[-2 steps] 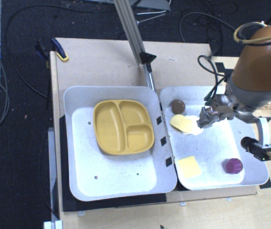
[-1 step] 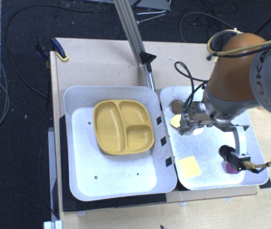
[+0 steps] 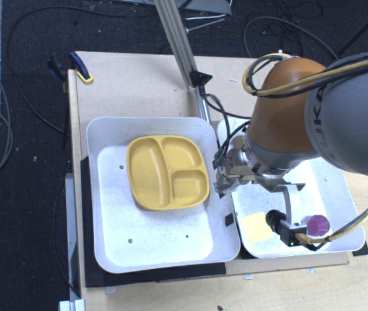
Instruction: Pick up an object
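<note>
Bench (image 3: 138,83): pale top, carries two white bins side by side.
Arm (image 3: 287,109): grey with an orange band, reaches in from the right and covers much of the right bin (image 3: 339,193).
Left bin (image 3: 113,238): holds one yellow divided plate (image 3: 168,172), three compartments, lying flat in the upper middle.
Gripper (image 3: 224,181): low over the seam between the bins, just beside the plate's right edge. Cannot tell whether it is wide or narrow, or whether it holds anything.
Right bin, near edge: pale yellow flat piece (image 3: 255,227), with a small purple object (image 3: 318,225) to its right, apart from it.
</note>
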Action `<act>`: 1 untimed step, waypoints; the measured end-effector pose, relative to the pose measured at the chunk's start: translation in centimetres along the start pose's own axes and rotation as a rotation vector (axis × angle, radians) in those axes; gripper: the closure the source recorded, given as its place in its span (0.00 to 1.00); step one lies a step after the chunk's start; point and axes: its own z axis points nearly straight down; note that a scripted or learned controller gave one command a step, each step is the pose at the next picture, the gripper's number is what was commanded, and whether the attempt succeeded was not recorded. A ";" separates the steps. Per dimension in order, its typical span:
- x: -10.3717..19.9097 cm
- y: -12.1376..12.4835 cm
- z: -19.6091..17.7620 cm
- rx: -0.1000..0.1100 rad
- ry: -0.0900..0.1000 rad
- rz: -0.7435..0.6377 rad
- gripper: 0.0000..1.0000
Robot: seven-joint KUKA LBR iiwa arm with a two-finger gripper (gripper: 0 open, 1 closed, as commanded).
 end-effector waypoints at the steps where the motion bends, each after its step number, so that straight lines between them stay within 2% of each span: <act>1: 4.6 -1.4 0.9 0.000 -0.001 0.002 1.00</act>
